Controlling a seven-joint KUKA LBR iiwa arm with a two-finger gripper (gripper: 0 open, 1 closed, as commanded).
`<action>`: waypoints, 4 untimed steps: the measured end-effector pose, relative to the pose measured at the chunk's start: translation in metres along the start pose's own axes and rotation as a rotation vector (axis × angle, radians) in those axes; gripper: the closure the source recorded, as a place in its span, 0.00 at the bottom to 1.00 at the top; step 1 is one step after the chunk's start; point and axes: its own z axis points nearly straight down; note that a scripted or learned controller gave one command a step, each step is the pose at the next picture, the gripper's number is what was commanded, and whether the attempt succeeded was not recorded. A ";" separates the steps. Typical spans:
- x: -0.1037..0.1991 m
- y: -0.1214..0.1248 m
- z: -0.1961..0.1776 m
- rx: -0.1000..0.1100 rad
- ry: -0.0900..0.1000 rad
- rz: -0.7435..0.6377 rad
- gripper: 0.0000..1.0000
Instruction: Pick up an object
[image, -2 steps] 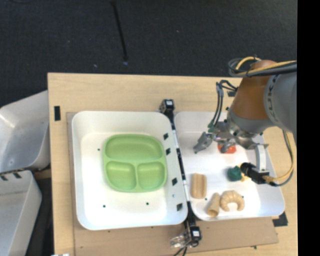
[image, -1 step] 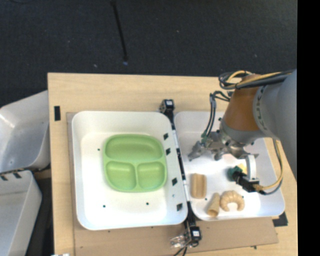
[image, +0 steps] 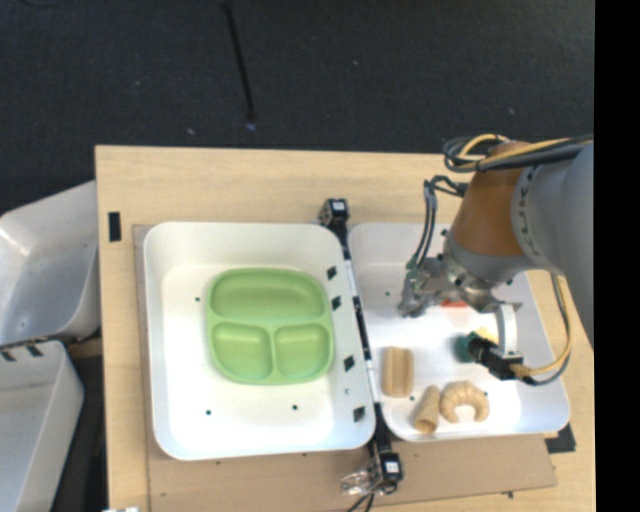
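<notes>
Two white bins sat side by side on the bench. The left bin (image: 175, 420) carried a green divided plate (image: 269, 324) at its middle. The right bin (image: 545, 410) held three small tan food pieces along its near edge: a croissant (image: 465, 400), a bread roll (image: 398, 371) beside the inner wall, and a cone-shaped piece (image: 427, 409) between them. All looked light, rigid and smooth; the roll's straight sides seemed the easiest hold. The arm (image: 500, 215) hung over the right bin's far half, gripper (image: 418, 296) low near the floor, its state impossible to tell.
</notes>
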 end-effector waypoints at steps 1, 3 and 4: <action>-0.004 0.011 -0.052 -0.004 -0.001 -0.010 1.00; -0.002 0.022 -0.145 -0.003 -0.001 -0.011 1.00; 0.049 0.026 -0.133 0.001 0.000 -0.014 1.00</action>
